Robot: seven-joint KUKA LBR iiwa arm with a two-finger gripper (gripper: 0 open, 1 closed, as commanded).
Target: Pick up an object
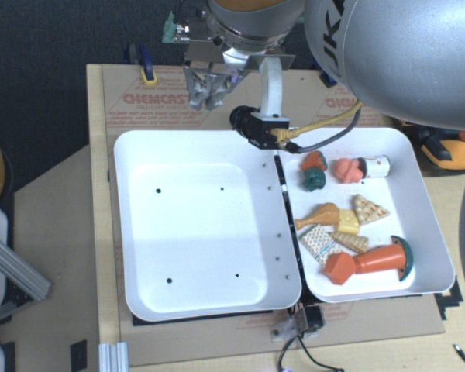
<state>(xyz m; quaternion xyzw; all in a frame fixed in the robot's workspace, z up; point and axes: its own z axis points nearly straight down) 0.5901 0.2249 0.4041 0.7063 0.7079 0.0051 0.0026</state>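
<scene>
Robotics lab bench set up for picking trials

A lab or test cell is suggested by the grey industrial arm [395, 37] with an orange band, reaching in over two shallow white bins: the left bin [132, 208] and the right bin [426, 223], which are laid side by side on a board [101, 130] printed with red lettering. A blue-and-yellow clamp [146, 62] is fixed at the board's far left corner, cables [325, 134] are run across its far edge, and aluminium framing [15, 266] is seen beyond its left edge.

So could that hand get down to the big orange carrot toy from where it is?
Probably yes. The hand hangs above the bench's far edge, beyond the left bin, while the carrot lies on top at the near edge of the right bin, nothing covering it. Other toys crowd its far side.
</scene>
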